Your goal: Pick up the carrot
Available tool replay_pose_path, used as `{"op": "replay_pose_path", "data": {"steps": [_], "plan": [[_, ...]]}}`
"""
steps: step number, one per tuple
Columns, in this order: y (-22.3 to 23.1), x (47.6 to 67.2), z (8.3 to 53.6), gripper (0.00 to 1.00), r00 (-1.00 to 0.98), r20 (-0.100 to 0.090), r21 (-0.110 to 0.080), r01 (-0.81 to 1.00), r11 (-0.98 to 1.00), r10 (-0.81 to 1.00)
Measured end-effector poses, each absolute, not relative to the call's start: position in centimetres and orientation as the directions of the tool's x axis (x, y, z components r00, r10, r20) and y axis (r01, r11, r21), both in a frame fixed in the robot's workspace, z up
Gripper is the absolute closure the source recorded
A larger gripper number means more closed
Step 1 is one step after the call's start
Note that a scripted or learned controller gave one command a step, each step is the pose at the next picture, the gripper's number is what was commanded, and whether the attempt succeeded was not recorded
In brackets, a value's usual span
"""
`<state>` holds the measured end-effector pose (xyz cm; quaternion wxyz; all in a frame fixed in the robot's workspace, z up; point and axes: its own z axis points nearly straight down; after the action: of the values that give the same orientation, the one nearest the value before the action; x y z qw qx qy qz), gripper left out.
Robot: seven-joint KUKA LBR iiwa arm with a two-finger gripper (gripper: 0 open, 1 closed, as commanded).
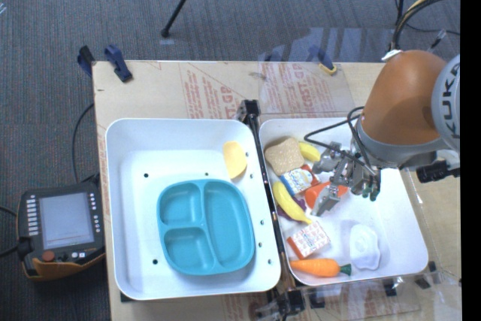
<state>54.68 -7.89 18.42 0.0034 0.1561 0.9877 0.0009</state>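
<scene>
The carrot [319, 267], orange with a green stub at its right end, lies flat near the front edge of the right bin [409, 225]. My gripper [328, 201] hangs over the middle of that bin, up and slightly right of the carrot and well apart from it. It points down-left over a red-orange item [314, 194] next to a yellow banana [288, 201]. Nothing of the carrot is near the gripper.
The right bin also holds a tan sponge-like block [284, 155], a small yellow piece [310, 152], a red-and-white carton [309, 240] just above the carrot and a white object [366, 245] to its right. The left bin [124, 162] holds a blue divided plate [204, 226] and a yellow slice [236, 159].
</scene>
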Motion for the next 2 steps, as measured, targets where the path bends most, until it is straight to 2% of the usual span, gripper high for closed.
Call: {"op": "replay_pose_path", "data": {"steps": [1, 2], "plan": [[-10.0, 49.5, 8.8, 0.0, -0.992, -0.005, 0.002, 0.123, 0.992, 0.123], [-8.5, 48.2, 9.1, 0.0, -0.961, -0.018, 0.002, 0.275, 0.961, 0.275]]}}
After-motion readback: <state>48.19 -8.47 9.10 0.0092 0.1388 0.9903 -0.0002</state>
